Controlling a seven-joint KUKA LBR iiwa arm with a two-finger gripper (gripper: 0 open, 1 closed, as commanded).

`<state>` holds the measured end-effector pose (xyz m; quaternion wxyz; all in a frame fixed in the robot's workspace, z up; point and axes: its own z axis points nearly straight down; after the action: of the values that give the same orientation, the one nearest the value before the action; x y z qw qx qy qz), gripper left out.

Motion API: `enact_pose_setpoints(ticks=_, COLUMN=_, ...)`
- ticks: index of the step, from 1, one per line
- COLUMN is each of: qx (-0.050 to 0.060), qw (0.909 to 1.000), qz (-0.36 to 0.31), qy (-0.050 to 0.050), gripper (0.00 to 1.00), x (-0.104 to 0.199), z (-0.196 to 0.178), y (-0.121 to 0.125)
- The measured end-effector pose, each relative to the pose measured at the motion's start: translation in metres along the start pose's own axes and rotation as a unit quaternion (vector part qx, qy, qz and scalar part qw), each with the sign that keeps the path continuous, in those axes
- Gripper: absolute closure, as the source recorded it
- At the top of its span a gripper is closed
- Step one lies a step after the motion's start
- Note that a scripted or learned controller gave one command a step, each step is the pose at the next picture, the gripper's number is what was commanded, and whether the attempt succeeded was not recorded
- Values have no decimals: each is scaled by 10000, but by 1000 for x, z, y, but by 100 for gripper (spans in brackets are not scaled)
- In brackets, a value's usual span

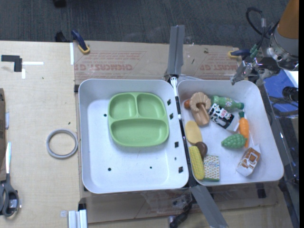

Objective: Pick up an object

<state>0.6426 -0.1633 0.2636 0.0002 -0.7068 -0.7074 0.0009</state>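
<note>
Nearest the camera, along the front wall of the right-hand shallow white bin (273,172), a yellow toy corn cob (196,162) lies touching a small printed snack packet (212,168), with a white and orange pouch (249,161) just beside them toward the corner; a grasp aimed here risks catching two items at once or pinning one against the wall. Farther back, a green bumpy toy vegetable (233,141), an orange toy carrot (244,127), a black and white cow-patterned carton (222,116) and a tan wooden mushroom-shaped toy (200,107) sit close together, so a descending finger could land on a neighbour and push the target aside. A brown rounded piece (202,149) is partly hidden under the corn cob, and its shape is hard to make out. The left bin (90,141) holds a green divided plastic plate (138,119), flat and likely awkward to grip. Farthest off, the end effector (247,72) hovers over the back right corner of the right bin, above the surface, with nothing seen in its grasp; its opening cannot be told, since its tip is small and cluttered by cables.
</note>
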Motion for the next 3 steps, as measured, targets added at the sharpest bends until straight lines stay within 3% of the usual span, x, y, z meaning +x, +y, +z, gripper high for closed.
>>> enact_pose_setpoints(ticks=1, qx=-4, qw=9949, qz=-1004, qy=-4, gripper=0, x=112, z=-134, y=13)
enact_pose_setpoints(ticks=2, qx=14, qw=9916, qz=1294, qy=-4, gripper=0, x=69, z=-49, y=10)
enact_pose_setpoints(ticks=3, qx=18, qw=9516, qz=3074, qy=-1, gripper=0, x=75, z=51, y=10)
